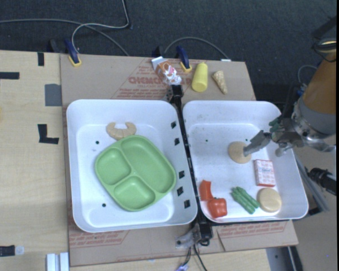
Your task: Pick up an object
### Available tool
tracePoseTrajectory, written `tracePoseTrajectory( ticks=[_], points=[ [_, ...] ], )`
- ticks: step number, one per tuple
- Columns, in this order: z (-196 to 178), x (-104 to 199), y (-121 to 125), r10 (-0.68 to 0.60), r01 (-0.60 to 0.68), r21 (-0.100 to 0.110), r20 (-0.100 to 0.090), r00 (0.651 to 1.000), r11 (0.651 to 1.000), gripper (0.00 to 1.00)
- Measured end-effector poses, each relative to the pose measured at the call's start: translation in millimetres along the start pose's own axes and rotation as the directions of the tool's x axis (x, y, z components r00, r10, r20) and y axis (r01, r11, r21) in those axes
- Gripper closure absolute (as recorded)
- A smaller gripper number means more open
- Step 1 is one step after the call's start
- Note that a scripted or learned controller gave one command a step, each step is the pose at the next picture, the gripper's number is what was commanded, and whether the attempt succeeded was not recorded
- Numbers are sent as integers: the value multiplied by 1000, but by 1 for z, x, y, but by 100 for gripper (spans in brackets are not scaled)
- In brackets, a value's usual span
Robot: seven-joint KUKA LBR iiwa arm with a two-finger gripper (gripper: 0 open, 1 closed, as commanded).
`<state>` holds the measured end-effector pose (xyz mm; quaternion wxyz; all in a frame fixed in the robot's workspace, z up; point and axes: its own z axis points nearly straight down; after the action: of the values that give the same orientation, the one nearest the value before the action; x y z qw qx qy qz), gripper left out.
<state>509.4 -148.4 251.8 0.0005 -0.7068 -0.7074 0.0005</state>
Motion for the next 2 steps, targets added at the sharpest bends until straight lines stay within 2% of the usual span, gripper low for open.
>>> tracePoseTrajectory(
  ticks=[1,2],
  points=[
    [97,-6,75,-1,1,1,0,1000,1000,0],
    [161,-22,77,0,0,0,0,1000,1000,0]
  ],
)
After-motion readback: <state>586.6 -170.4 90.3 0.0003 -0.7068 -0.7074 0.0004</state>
